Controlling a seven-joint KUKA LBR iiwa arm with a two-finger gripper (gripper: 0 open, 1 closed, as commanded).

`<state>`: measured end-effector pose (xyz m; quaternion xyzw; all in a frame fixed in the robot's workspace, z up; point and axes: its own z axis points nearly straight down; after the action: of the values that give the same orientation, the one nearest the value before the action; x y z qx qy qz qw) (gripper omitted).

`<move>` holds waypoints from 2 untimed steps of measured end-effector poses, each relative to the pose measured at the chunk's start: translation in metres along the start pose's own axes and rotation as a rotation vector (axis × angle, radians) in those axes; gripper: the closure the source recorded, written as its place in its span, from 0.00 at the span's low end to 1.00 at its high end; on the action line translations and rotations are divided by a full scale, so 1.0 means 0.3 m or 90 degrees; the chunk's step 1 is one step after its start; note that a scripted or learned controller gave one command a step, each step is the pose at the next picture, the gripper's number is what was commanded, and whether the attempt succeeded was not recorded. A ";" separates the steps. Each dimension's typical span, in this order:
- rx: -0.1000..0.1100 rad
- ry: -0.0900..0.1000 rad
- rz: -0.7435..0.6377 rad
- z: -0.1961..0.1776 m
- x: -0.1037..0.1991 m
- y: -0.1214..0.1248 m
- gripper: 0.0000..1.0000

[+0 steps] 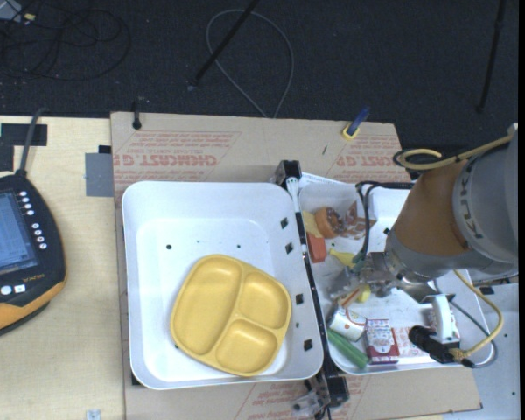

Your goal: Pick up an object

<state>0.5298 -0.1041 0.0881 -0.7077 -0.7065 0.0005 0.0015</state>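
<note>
My gripper (364, 280) is low inside the right bin (381, 191), among a pile of small objects near its middle. The grey arm with its orange band (429, 217) covers the bin's right half. Around the gripper lie an orange block (317, 248), a yellow piece (342, 257) and a brownish snack packet (337, 221) towards the back. A white item (346, 327), a green stick (350, 353) and a red-and-white packet (381, 340) lie towards the front. The clutter hides whether anything is in the gripper.
The left bin (157, 217) holds a yellow divided plate (230, 313). A black divider rail (299, 269) runs between the bins. A teach pendant (13, 252) rests on the bench at far left. A blue-and-yellow clip (356, 123) lies on the cardboard behind the bins.
</note>
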 end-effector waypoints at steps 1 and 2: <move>-0.001 0.000 -0.001 0.001 0.000 0.093 0.00; 0.000 0.001 0.001 -0.034 -0.001 0.090 1.00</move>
<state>0.5567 -0.1045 0.0982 -0.7083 -0.7059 0.0001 0.0025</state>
